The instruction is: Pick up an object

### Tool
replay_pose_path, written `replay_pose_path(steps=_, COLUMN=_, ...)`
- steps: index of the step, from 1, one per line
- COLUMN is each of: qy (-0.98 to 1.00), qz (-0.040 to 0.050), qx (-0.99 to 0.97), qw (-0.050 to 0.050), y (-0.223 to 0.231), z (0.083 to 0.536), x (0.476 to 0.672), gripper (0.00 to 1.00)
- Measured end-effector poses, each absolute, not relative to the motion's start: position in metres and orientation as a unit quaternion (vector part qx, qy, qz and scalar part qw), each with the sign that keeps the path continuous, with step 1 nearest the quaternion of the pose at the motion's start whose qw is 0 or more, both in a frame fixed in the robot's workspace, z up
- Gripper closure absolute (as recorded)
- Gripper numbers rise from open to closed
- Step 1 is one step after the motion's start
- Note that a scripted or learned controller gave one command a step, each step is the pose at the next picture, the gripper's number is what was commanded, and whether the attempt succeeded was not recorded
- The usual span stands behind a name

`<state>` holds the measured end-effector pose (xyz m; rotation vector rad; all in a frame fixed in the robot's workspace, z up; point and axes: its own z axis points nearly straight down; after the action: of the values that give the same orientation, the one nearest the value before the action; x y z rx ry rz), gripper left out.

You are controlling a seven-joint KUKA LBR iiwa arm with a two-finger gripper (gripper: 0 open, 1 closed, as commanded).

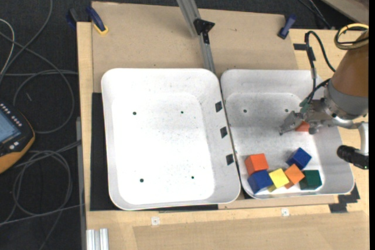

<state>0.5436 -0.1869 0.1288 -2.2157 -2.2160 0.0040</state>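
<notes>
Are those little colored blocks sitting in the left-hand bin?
No, the colored blocks are clustered in the near corner of the right bin, not in the left bin.

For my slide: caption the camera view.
Gripper low in the right bin, behind a cluster of coloured blocks.

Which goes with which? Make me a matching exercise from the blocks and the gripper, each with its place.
Things:
A. green block
B. yellow block
C. large orange block
D. gripper

Places:
1. between the front blue block and the small orange block
2. over the right bin, farther back than the block cluster
3. right end of the cluster, near the bin's front right corner
4. just behind the front blue block

Pairs: A-3, B-1, C-4, D-2
</notes>
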Motion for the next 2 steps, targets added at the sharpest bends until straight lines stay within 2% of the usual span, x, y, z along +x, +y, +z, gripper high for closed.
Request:
replay_pose_path(steps=1, qy=-0.707, qz=-0.0011, qx=-0.707, qw=-0.001, y=-0.188, z=0.144, x=0.546, gripper=1.00)
replay_pose_path(steps=2, qy=-0.708, qz=-0.0016, qx=-0.707, qw=-0.003, y=-0.186, z=0.190, x=0.542, gripper=1.00)
